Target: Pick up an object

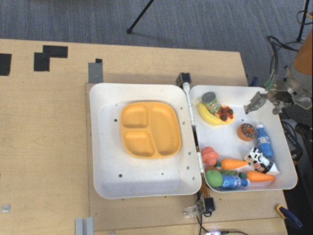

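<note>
The right bin [230, 93] holds several toy foods. A yellow banana [209, 116] lies at its back left beside a grey-green can [209, 99] and red berries [225, 113]. A brown donut [247, 131] and a blue bottle [264, 142] lie mid-right. Along the front are a cow-print carton [258, 161], two carrots [234, 164], a pink peach [209, 154], a green ball [212, 178] and a second blue bottle [234, 182]. My gripper [264, 105] hovers over the bin's back right corner, open, with nothing between its fingers.
The left bin [105, 146] carries an orange divided plate [148, 129]. A metal clamp [184, 79] sits at the back where the bins meet. Cables hang off the bench's right side. The wooden bench [44, 141] stretches left of the bins.
</note>
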{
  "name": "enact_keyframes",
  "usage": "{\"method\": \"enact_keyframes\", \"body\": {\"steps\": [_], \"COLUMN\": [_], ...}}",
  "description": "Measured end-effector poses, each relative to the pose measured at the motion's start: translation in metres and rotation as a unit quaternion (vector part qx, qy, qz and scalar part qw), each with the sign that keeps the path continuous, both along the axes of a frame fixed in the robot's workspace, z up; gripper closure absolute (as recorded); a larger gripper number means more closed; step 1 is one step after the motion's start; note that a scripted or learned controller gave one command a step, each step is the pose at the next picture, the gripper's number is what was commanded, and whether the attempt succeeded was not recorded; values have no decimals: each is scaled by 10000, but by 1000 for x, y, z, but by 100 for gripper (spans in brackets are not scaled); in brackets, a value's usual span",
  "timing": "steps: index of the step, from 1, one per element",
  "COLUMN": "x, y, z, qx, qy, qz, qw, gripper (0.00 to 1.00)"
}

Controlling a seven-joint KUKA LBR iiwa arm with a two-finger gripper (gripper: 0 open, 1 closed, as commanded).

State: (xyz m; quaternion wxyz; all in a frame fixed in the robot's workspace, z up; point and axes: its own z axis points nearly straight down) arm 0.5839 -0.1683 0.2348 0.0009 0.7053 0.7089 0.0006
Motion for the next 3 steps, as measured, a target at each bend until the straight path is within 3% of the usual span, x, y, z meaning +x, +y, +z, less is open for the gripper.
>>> {"method": "enact_keyframes", "body": {"steps": [1,2,3], "x": [-13,34,36], "y": [-19,-30,-30], "z": [-132,-149,-137], "qx": [7,4,-16], "qy": [-18,-20,-48], "qz": [299,2738,2731], "qw": [9996,9618,9620], "gripper": [0,0,100]}}
